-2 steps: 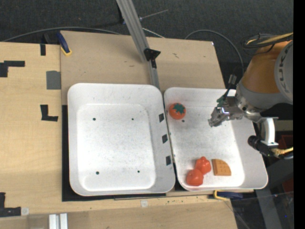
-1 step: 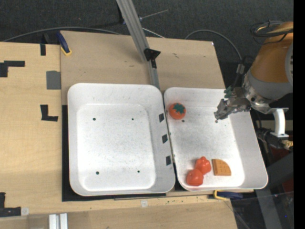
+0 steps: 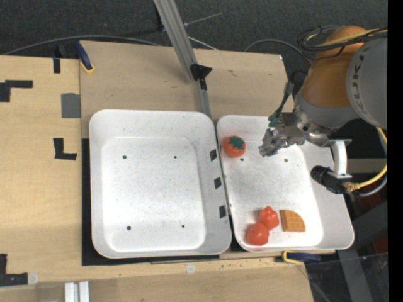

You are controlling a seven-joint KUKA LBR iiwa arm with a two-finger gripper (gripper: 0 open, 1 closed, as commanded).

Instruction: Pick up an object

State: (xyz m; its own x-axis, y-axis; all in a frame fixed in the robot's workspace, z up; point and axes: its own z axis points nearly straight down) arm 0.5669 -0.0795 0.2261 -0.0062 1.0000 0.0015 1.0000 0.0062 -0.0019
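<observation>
Camera view: gripper [image 3: 272, 145], finger state unclear, hovers in the right bin [image 3: 327, 231] beside a small toy tomato [image 3: 235, 146], likely light, rigid and slippery; best pinched across its middle.

We see two bins side by side on the table [image 3: 151, 80]; right bin [image 3: 327, 231] holds tomato [image 3: 235, 146] far-left, pepper [image 3: 262, 225] and waffle [image 3: 292, 221] near.

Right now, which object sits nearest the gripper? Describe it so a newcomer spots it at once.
Look in the right bin, at its far left corner beside the divider. There lies a small orange-red tomato with a green top, left of the gripper. The other red pieces lie at the near edge, without green.
</observation>
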